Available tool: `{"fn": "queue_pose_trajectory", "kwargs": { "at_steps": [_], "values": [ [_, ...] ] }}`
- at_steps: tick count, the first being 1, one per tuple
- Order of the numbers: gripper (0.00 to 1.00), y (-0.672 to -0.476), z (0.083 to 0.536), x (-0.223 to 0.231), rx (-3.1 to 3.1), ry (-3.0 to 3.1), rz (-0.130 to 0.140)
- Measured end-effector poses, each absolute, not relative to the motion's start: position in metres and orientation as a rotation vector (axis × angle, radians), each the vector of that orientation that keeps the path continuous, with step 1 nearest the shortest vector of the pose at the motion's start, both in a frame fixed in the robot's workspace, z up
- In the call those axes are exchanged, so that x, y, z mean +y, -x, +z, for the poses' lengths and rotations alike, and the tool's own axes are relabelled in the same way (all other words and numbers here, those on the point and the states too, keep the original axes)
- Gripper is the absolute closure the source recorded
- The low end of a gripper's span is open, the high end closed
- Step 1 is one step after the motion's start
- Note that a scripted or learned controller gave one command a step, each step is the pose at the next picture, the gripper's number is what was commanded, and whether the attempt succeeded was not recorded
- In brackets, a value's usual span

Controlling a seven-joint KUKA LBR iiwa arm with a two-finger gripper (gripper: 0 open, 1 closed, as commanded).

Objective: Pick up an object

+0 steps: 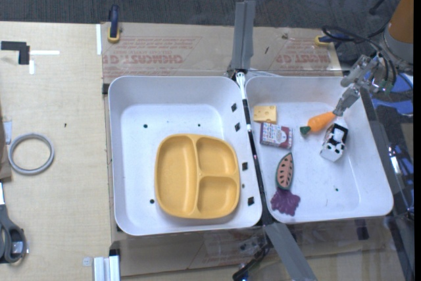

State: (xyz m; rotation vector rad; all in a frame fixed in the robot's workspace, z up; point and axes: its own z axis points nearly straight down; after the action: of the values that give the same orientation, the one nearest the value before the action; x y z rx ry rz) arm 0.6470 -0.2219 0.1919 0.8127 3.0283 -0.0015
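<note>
Pale wood covers the desk point(52, 95), where a grey tape ring point(29, 153) lies near the left edge. Next comes the left bin point(125, 102), holding a yellow divided plate point(197, 176). Across the right bin point(368, 201) sit a cheese wedge point(265, 114), a maroon packet point(275, 135), a watermelon slice point(284, 171), purple grapes point(285, 202), an orange carrot point(320, 121) and a cow figure point(334, 141) (each lying apart, probably for easy single picks). At the bin's upper right corner the gripper point(346, 99) hangs just above the carrot; whether its jaws stand open I cannot tell.
</note>
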Motion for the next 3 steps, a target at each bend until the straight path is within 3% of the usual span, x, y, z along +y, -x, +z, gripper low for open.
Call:
{"fn": "queue_pose_trajectory", "kwargs": {
  "at_steps": [1,2,3],
  "values": [
    [0.00,-0.632,0.287,-0.213,3.074,-0.619,-0.002],
    [0.00,-0.599,0.113,-0.193,3.053,-0.630,-0.003],
    [0.00,-0.617,0.100,-0.212,2.864,-1.241,0.000]
  ]
}}
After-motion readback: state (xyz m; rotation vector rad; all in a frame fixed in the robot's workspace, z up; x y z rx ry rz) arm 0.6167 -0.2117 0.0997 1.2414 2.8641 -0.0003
